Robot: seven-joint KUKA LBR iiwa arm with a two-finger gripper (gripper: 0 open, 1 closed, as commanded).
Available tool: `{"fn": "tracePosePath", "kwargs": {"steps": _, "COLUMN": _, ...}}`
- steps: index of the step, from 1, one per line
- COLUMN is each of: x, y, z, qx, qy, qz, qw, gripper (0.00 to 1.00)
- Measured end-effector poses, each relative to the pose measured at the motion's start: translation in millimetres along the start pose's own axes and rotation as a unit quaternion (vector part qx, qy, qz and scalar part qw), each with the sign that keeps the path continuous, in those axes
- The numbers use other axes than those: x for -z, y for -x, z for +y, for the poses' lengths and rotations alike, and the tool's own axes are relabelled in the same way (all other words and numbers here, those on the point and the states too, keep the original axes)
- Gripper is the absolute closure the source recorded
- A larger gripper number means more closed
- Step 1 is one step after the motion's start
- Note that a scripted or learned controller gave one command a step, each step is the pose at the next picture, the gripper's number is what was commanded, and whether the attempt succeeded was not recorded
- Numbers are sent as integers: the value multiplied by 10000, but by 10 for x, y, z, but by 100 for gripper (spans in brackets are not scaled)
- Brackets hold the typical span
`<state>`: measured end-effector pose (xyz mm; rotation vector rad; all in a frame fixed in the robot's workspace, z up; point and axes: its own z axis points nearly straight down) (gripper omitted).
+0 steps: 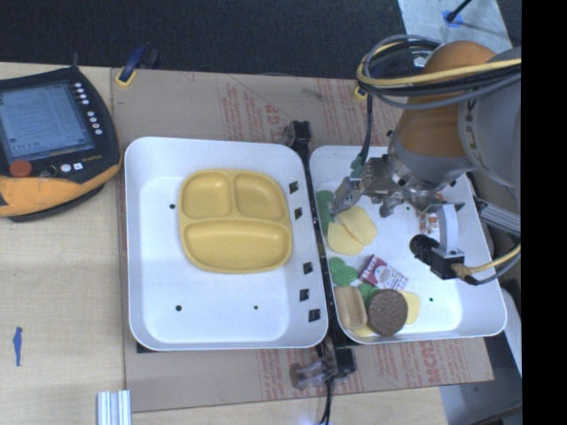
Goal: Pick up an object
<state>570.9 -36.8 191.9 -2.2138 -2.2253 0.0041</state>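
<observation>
here, a yellow divided plate [236, 220] is seen in the left bin [151, 317]. in the right bin [469, 321], the pale yellow piece [352, 229] lies just under the gripper [354, 193]; whether it is spread cannot be told. the reach seems underway; a descent onto the piece is called for next.

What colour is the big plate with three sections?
Yellow. The plate shows best in the camera view, lying in the left bin.

two white bins [142, 237], one yellow divided plate [236, 220], one teach pendant [49, 140], one robot arm [443, 104]
</observation>
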Motion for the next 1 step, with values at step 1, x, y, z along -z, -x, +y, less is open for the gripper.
{"fn": "tracePosePath", "kwargs": {"steps": 1, "x": -950, "y": 751, "z": 248, "qx": -32, "qy": -16, "qz": -12, "qw": 10000, "gripper": 0}}
